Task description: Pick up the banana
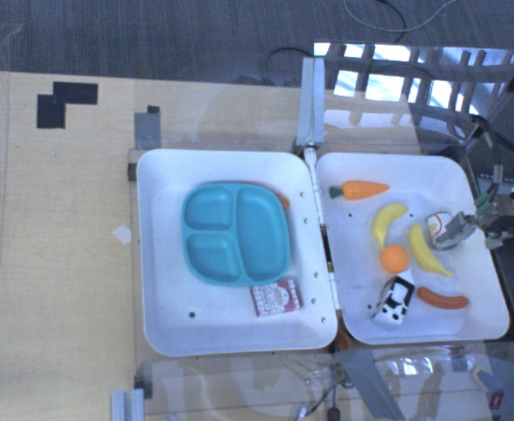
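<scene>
Although the end effector (454, 231) reaches into the right bin (481, 318) from that bin's right wall, its metal tip is too small and blurred here to say whether it is apart or together, and nothing shows clamped in it. It sits low over the upper end of one banana (427, 251), close enough that contact cannot be ruled in or out.

Taking the orange (395, 258) as the landmark: that banana lies just to its right, running down and away toward the red sausage (442, 300) below. A second banana (387, 222) curves just above the orange, nearly touching it. A carrot (360, 190) lies further above, near the bin's top wall, and a black-and-white cow toy (394, 303) sits directly below. Well to the orange's left, in the left bin (156, 253), rest a blue divided plate (237, 234) and a small carton (275, 298).

Both bananas look like light, stiff, smooth toys, likely slippery on their curved skin. A pinch across the narrow middle, square to the long axis, seems safest; the right one has more free room around it.
</scene>
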{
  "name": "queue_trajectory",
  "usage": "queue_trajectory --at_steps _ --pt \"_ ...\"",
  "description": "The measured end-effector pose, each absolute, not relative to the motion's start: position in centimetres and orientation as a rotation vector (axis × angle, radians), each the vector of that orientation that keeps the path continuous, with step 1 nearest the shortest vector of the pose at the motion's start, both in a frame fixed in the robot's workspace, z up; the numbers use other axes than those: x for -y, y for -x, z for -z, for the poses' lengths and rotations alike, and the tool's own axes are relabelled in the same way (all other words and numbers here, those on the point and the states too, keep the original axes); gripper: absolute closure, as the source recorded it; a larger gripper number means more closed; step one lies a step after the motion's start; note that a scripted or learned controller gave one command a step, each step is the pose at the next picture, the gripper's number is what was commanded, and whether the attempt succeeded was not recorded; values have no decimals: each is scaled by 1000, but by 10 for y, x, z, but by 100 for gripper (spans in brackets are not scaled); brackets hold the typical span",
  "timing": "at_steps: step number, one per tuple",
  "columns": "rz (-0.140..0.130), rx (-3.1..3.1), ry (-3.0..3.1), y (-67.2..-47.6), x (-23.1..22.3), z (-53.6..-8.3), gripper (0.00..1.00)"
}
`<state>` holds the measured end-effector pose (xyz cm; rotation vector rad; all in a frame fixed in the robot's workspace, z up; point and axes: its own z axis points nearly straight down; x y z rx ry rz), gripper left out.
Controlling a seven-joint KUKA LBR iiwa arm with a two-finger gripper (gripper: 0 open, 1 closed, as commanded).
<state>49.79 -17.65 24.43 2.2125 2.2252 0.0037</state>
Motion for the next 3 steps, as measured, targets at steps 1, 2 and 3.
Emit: queue_trajectory --at_steps 1,2,3 --pt "-27 -2223 -2174 -519 171 -124 0" --pt "-15 -2329 -2087 -497 136 -89 0" --pt "-24 -2326 -2080 -501 135 -102 100"
